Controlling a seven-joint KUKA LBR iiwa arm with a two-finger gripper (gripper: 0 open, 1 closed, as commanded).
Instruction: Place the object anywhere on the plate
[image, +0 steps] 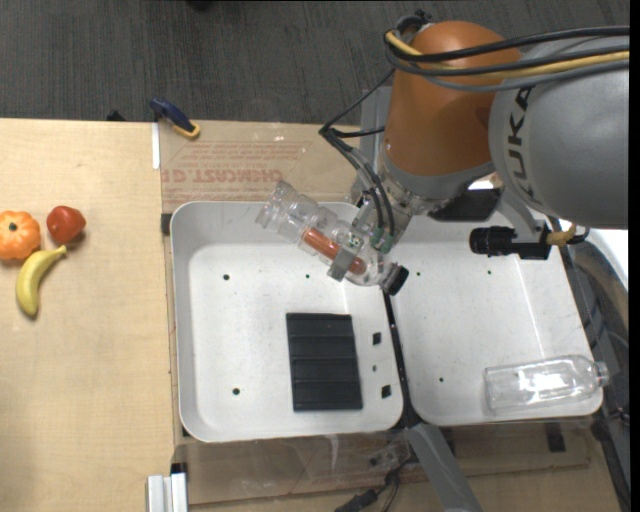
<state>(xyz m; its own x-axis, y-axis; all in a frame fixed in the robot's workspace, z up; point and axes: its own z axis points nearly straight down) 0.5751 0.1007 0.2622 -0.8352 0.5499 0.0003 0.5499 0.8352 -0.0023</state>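
A black rectangular plate (324, 362) lies flat in the left bin (205, 400), near its front. A clear plastic bottle (545, 384) lies on its side in the front right corner of the right bin (470, 400). My gripper (285, 215), made of clear plastic with a red part inside, hangs tilted over the back of the left bin, pointing up and left. It is well behind the plate and far from the bottle. I see no object in the gripper.
The grey and orange arm (450, 100) covers the back of the right bin. On the wooden bench at the left lie a banana (33, 280), a red fruit (65, 224) and an orange one (17, 236). Cardboard (235, 165) and a blue clamp (172, 115) sit behind the bins.
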